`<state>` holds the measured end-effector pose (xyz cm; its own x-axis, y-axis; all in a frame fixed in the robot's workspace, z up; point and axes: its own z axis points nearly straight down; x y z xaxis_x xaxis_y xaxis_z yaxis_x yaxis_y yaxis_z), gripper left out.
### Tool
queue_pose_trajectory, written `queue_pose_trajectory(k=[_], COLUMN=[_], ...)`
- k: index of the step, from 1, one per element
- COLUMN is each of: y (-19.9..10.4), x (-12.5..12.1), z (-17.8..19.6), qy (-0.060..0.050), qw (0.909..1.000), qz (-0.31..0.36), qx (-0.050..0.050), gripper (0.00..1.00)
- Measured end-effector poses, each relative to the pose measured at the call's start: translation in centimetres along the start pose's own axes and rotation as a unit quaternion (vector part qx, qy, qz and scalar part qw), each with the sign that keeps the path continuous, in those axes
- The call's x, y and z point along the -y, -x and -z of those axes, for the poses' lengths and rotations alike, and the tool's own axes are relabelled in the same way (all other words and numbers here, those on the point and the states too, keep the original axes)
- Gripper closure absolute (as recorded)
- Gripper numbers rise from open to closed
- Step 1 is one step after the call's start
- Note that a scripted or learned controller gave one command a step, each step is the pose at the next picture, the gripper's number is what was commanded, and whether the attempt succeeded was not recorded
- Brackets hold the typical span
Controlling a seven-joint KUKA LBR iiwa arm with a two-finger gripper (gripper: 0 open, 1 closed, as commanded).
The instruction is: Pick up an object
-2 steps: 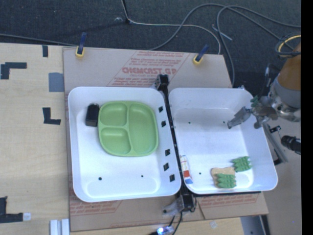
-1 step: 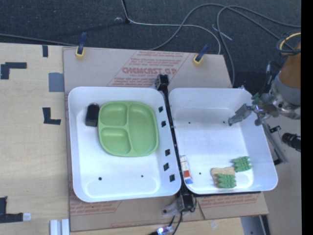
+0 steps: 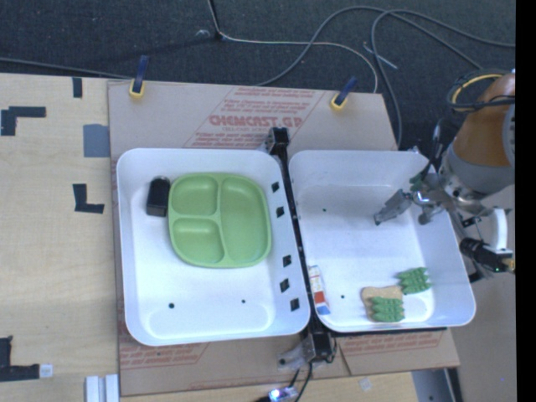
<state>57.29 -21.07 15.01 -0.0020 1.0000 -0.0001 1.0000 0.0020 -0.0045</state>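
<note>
The arm reaches in from the right, its orange band (image 3: 490,132) above the grey wrist at the right bin's far right corner. The claw (image 3: 404,207) hangs over the upper right part of the right bin (image 3: 352,174). One grey finger (image 3: 389,209) slants down and left toward the bin floor; a second, shorter one shows just right of it, with a narrow gap between them. Nothing sits between the fingers, and the claw holds nothing. Whether the longer fingertip touches the white floor I cannot tell.

The things to pick lie well apart from the claw, at the near right corner of the same bin: a tan, flat piece (image 3: 378,294) with a green ridged object (image 3: 387,310) touching its near edge, and another green ridged object (image 3: 414,280) just beside it to the right. A small red and white packet (image 3: 316,287) lies against the bin's left wall.

In the left bin (image 3: 138,249), a green divided plate (image 3: 220,219) lies flat, with a small black block (image 3: 157,197) just at its left rim. Both bins rest on a cardboard sheet (image 3: 251,115) on the worktop.
</note>
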Motion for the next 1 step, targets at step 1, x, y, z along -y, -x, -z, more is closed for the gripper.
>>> queue_pose_trajectory(k=[1], y=[-0.84], x=[-0.06], z=[-6.16], qy=[0.0], qw=[1.0], qz=[0.0], qx=[0.0], gripper=[0.0])
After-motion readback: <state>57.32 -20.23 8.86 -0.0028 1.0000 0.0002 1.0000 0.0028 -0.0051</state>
